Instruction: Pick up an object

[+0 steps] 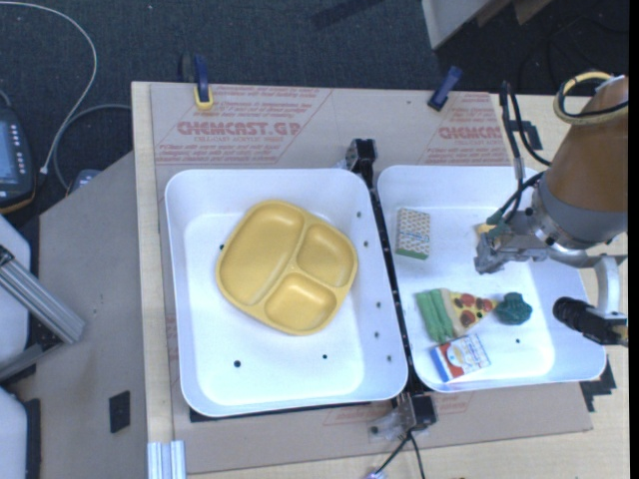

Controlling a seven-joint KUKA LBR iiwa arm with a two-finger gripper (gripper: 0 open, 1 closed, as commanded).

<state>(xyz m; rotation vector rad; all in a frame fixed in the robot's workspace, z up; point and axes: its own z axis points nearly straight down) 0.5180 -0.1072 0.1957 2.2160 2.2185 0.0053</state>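
Hovering my tool [488, 250] over the right bin [569, 367], grip state not discernible, nothing lifted: small box [413, 233], green block [433, 313], pizza slice [468, 307], teal lump [514, 307], carton [460, 355] all resting inside; pickup outstanding.

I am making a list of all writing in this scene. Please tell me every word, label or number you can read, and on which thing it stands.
"CHEMCAST G.P": red print on the brown board behind the left bin.
"CHEMCAST", cut short by the arm: red print on the same board behind the right bin.
Small box: print too small to read.
Red, white and blue packet: print too blurred to read.
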